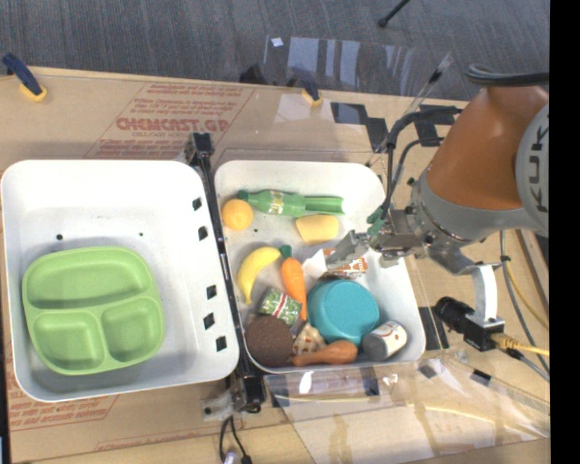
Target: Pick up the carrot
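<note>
Carrot [293, 279] lies in the middle of the right bin [372, 179], wedged between the banana [255, 270] toward the bin's left wall and the teal bowl [343, 312] toward its near right corner, with a brown roll [268, 339] at the near edge. Farther back, the gripper [351, 249] hovers just right of the carrot, and whether it is released or clenched I cannot tell. Crowding is the risk: a descent could nudge the bowl or snag the banana, and farther still the green bottle [290, 202] lines the far wall.

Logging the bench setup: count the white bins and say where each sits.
2. The left bin holds a green divided plate; the right bin, beside it, holds the carrot among toy food.
</note>
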{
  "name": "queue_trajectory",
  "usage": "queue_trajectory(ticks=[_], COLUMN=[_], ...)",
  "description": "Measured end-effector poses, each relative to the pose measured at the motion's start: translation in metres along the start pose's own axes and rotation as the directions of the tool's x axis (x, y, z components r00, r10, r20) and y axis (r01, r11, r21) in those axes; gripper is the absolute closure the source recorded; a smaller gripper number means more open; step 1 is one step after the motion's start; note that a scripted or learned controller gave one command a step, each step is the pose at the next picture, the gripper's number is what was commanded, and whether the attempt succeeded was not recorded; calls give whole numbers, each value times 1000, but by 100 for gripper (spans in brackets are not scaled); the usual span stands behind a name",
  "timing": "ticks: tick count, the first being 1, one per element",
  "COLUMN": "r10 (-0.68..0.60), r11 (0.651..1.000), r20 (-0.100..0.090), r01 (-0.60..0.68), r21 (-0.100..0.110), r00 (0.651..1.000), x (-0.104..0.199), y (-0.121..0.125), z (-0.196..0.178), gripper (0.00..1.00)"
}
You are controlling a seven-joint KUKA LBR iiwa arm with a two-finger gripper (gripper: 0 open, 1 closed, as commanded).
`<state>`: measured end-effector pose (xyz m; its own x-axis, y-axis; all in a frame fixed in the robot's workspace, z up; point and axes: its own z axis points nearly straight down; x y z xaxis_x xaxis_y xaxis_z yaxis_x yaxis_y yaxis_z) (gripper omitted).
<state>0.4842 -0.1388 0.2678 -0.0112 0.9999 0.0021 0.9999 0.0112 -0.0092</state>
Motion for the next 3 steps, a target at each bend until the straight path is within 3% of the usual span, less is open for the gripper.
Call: queue_trajectory(ticks=[1,2,3], r10=[-111,-117,126], r11=[994,993,992], r20=[5,6,0], r01=[111,116,-126], r21=[-10,3,3], r00=[994,993,992], x=[26,24,79], y=[66,64,8], z=[146,138,76], gripper=[0,100,100])
